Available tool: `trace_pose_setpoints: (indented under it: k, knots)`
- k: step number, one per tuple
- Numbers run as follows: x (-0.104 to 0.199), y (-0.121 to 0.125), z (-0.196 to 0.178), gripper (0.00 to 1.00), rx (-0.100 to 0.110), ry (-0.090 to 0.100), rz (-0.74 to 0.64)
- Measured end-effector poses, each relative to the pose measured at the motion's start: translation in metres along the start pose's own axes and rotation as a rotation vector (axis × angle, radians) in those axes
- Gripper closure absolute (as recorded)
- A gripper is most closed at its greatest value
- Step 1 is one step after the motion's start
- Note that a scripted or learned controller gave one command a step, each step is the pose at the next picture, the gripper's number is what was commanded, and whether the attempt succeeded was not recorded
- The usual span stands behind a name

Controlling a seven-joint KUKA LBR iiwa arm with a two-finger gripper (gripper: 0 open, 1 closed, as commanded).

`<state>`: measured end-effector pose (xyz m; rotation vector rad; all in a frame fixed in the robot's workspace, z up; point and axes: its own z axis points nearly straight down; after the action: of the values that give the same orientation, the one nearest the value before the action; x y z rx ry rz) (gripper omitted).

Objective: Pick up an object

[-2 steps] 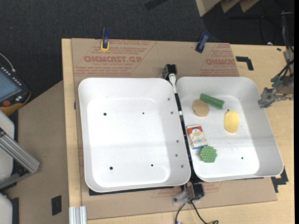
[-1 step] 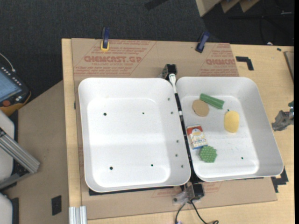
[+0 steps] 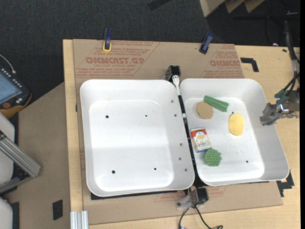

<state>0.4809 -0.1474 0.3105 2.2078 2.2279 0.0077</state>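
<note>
- Camera view: hand (image 3: 269, 113) poised at the right bin's (image 3: 267, 142) outer right rim, above the counter (image 3: 143, 51); cannot tell how it is set.
- Inside that bin: yellow lemon (image 3: 236, 124), green cylinder (image 3: 216, 102), tan disc (image 3: 205, 110), red-and-white packet (image 3: 200, 139), knobbly green ball (image 3: 212, 157).
- Left bin (image 3: 95, 142) just beside.

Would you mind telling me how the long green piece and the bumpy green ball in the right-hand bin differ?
The long green piece is a smooth, elongated bar lying slantwise near the back of the right bin; the bumpy green ball is round and knobbly, sitting towards the front. The bar lies beside the tan disc; the ball lies beside the small red and white box. Both are green and lie apart from the gripper.
</note>
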Motion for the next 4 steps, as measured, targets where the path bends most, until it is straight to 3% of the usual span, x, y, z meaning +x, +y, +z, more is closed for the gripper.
trace_pose_setpoints:
  k: [1, 2, 4]
  knots:
    - [0.086, 0.027, -0.029, 1.0, 0.0, 0.002, -0.003]
    - [0.152, 0.0, -0.064, 1.0, 0.002, 0.001, 0.002]
    - [0.149, 0.002, -0.083, 1.0, -0.001, -0.002, 0.005]
